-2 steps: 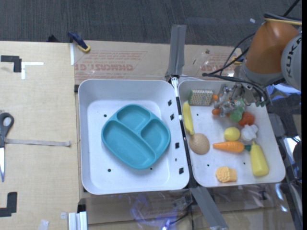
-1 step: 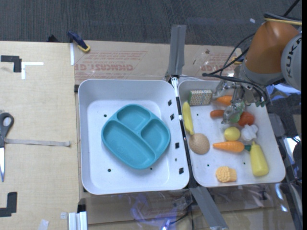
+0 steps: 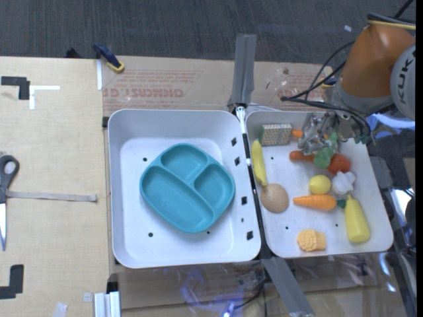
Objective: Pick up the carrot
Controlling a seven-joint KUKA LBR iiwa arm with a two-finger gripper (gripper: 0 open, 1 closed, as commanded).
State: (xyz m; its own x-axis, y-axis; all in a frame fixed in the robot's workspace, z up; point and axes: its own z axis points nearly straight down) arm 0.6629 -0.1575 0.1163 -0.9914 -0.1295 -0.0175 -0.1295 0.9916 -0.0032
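The carrot (image 3: 315, 202) is orange with a green stub at its right end. It lies flat in the right bin (image 3: 284, 233), near the middle, pointing left. My gripper (image 3: 317, 135) hangs over the far part of that bin, well behind the carrot and apart from it. Just below the gripper lie a small orange-red piece (image 3: 301, 155) and a green leafy piece (image 3: 324, 157). Nothing of the carrot is hidden.
Around the carrot are a yellow lemon (image 3: 320, 184), a white garlic (image 3: 343, 182), a red tomato (image 3: 340, 164), a yellow bottle (image 3: 357, 220), a tan potato (image 3: 274, 197), a banana (image 3: 258, 162) and a yellow corn piece (image 3: 311, 240). The left bin (image 3: 125, 243) holds a blue divided plate (image 3: 188, 187).
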